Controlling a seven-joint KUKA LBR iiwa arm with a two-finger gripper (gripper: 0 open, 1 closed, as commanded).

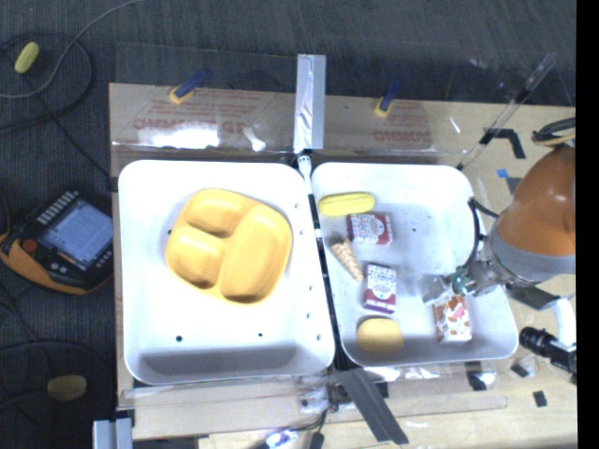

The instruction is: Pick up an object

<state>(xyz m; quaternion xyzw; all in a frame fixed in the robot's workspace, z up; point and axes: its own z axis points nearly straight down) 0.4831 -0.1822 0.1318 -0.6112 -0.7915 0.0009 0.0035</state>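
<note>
Right bin [412, 178], near edge: round yellow item [378, 334] at bottom, small red-and-white carton [453, 319] just right of it by the near-right corner. Gripper [456, 282] low over that corner, arm [543, 218] entering from the right. Carton just below and nearly touching the fingertips, long axis roughly upright in view, slightly tilted. Finger state unreadable, too small and cluttered; cannot tell whether closed on anything. Probably the carton as target, nearest by far. Mid-bin: second red packet [380, 287], cone-shaped piece [345, 258]. Farther: another red packet [369, 228], yellow oblong [346, 203] at far-left corner. Left bin [140, 185]: big yellow lumpy object [228, 244], well apart.
</note>
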